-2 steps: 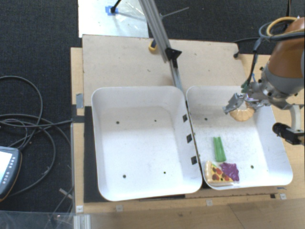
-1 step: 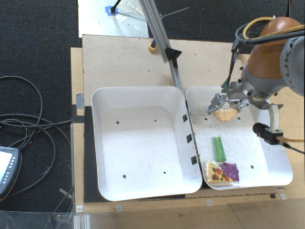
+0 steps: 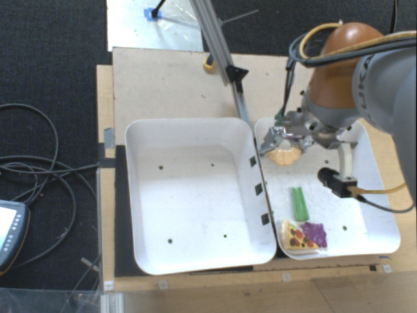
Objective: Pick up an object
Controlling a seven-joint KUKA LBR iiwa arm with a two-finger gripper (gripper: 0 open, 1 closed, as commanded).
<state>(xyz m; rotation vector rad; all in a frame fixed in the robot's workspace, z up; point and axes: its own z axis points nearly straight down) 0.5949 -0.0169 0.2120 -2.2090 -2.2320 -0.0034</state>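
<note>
Gripper [image 3: 281,143] is positioned low over the upper left part of the right bin [image 3: 381,204], at the end of the grey arm [image 3: 365,77] that enters from the right, with the orange band [image 3: 342,51] above the wrist. Its metal fingers [image 3: 268,145] point toward the left and sit directly over a tan, rounded object [image 3: 285,156], touching or nearly touching its top. Whether that object is clamped between them cannot be determined, and their spread cannot be told.

Contents of the right bin: the tan object near the dividing wall, a green stick-shaped item [image 3: 299,204] lying lengthwise near the middle, a purple cluster [image 3: 315,233] near the front edge, and a yellow and red item [image 3: 294,236] just beside the purple one, at the front left corner.

Left bin [image 3: 140,194] stands alongside, walls touching the right bin. A black cable fitting [image 3: 333,182] hangs from the arm above the right bin floor.
</note>
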